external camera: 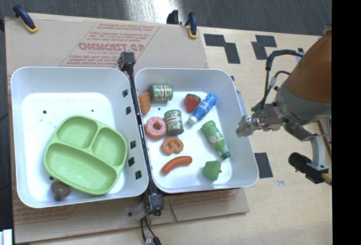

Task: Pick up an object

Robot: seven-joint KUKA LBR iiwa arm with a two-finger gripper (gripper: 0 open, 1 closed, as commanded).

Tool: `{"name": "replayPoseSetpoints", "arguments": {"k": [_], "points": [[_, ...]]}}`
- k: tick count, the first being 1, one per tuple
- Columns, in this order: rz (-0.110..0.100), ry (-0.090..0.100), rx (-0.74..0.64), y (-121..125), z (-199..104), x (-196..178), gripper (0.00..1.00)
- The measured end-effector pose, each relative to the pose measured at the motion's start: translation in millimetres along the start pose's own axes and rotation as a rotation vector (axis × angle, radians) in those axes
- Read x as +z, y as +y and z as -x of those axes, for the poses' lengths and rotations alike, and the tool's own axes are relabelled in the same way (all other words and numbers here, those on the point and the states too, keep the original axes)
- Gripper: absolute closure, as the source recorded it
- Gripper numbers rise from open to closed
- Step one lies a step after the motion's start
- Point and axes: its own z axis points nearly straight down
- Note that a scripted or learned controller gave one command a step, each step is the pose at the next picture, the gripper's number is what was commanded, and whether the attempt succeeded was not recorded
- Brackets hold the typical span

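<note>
The claw (pixel 243 127) hangs just outside the right bin's (pixel 247 151) right wall, its opening impossible to tell, nearest the green bottle (pixel 216 139) lying inside, which looks light, hard and slick, best pinched across its body.

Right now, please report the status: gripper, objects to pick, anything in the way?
Gripper outside right white bin's rim, holding nothing. Green plastic bottle nearest inside. Rim between them.

A: Where is the gripper (pixel 246 126) sitting?
B: It's hovering just outside the right bin (pixel 243 135), by its right wall.
A: And inside?
B: 2 cans (pixel 162 92), a doughnut (pixel 155 127) and a green bottle (pixel 215 138) are lying there.
</note>
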Motion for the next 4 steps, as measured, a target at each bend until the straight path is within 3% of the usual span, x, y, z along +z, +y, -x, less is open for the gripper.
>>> {"name": "replayPoseSetpoints", "arguments": {"k": [4], "points": [[-0.002,0.001,-0.001,0,0,8,1.0]]}}
